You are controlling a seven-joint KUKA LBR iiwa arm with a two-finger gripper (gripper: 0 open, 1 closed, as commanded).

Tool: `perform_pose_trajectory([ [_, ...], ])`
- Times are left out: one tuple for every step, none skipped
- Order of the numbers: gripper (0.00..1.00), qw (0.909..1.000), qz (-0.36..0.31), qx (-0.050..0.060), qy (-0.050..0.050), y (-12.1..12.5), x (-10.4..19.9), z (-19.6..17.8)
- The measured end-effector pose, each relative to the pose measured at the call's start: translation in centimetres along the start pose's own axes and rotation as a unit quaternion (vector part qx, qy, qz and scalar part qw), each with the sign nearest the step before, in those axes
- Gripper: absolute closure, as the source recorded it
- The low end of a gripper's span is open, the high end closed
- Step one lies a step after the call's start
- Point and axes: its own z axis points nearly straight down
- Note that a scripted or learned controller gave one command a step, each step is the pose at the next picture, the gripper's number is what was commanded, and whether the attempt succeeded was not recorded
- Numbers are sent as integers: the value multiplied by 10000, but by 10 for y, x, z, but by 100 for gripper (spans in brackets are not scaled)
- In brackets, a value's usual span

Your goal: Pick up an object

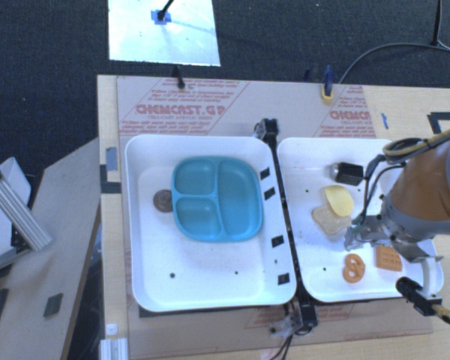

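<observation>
Robot claw (358, 235), grip state unclear, hovers in the right bin (309, 280) beside a pretzel (353, 268), cracker (388, 258) and yellow wedge (340, 199).

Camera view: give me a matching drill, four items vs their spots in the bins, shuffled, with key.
Items:
1. blue divided plate
2. pretzel
3. black block
4. brown disc

Places:
A. right bin, far side, beyond the yellow piece
B. left bin, touching the plate's left edge
C. left bin, centre
D. right bin, near edge, left of the orange cracker

Pairs: 1-C, 2-D, 3-A, 4-B
</observation>
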Motion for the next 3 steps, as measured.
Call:
perform_pose_trajectory([
  [100, 10000, -18, -1, -19, 5, 5, -62],
  [100, 10000, -22, -15, -20, 2, 12, -122],
  [100, 10000, -19, 1, -18, 4, 12, -150],
])
